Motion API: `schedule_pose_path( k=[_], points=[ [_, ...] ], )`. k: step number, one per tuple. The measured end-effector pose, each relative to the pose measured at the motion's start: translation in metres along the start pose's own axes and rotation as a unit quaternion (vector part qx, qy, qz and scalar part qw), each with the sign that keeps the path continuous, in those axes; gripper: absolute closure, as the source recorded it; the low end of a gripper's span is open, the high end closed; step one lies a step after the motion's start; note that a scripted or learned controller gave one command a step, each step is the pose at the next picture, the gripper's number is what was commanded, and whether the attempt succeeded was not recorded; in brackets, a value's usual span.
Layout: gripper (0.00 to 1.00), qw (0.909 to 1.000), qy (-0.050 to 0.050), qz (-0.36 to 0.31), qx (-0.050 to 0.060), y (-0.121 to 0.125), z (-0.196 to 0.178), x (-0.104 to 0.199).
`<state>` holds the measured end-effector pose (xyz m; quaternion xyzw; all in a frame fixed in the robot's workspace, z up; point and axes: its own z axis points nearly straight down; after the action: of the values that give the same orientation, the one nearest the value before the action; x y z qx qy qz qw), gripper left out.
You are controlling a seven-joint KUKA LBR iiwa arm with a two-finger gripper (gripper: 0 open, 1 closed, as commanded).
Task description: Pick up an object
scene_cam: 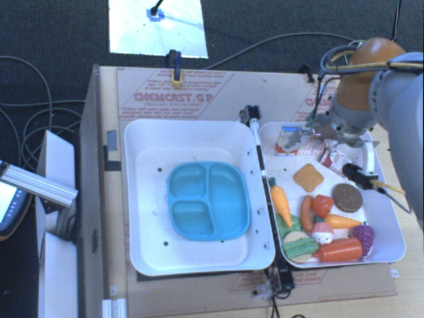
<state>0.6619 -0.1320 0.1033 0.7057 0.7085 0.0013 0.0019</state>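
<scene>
Open floor in left bin [146, 177] around blue tray [209, 201].

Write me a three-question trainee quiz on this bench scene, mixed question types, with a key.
1. True or false: the blue divided plate lies in the left bin.
2. Multiple choice: the arm's hand is over which part of the right bin?
A. its far end, by the food packets
B. its near end, by the purple grapes
C. its middle, on the brown round cookie
3. Fill in: the carrot beside the bins' shared wall is coloured ____.

Key: 1 true; 2 A; 3 orange.
</scene>
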Motion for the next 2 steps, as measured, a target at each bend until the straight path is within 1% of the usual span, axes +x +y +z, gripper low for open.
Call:
schedule_pose_path(
  k=[1, 2],
  points=[
    [0.0, 1.0, 0.0, 0.001, 0.0, 0.008, -0.074, -0.028],
    [0.0, 1.0, 0.0, 0.001, 0.002, -0.051, -0.047, 0.004]
  ],
)
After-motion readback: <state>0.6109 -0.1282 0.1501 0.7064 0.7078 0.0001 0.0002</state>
